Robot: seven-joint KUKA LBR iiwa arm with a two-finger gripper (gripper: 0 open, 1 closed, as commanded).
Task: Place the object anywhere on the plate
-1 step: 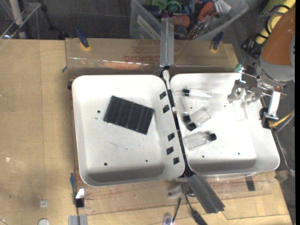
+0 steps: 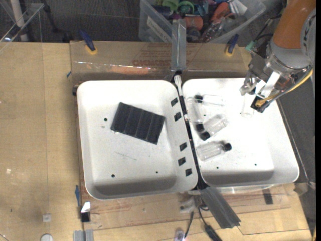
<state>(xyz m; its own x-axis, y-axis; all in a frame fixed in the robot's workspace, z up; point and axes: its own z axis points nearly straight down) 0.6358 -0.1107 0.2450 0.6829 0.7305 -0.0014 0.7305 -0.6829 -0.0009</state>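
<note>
Overhead, the arm (image 2: 293, 29) came in from the upper right of the frame, its orange band uppermost and the grey wrist bent down toward the right bin (image 2: 281, 149). The gripper (image 2: 256, 92) hung over that bin's upper right part, its fingers pointing down and left. A clear vial appeared to hang below them near the bin's floor, but the blur there made it impossible to tell how far the fingers were parted or whether they truly held anything.

Two white bins sat side by side at the centre of the bench (image 2: 35, 134), their inner rims meeting along a divider with black clips. The left bin (image 2: 100, 174) held a dark ribbed plate (image 2: 138, 123), lying flat and slightly turned, in its upper middle. The right bin held three clear vials with black caps in its left half: one (image 2: 208, 100) near the top, one (image 2: 210, 127) in the middle, and one (image 2: 213, 149) lowest, all lying on their sides and well apart from the plate.

Beyond the bins, at the top of the frame, a clear tub (image 2: 200, 9) held a jumble of coloured items.
</note>
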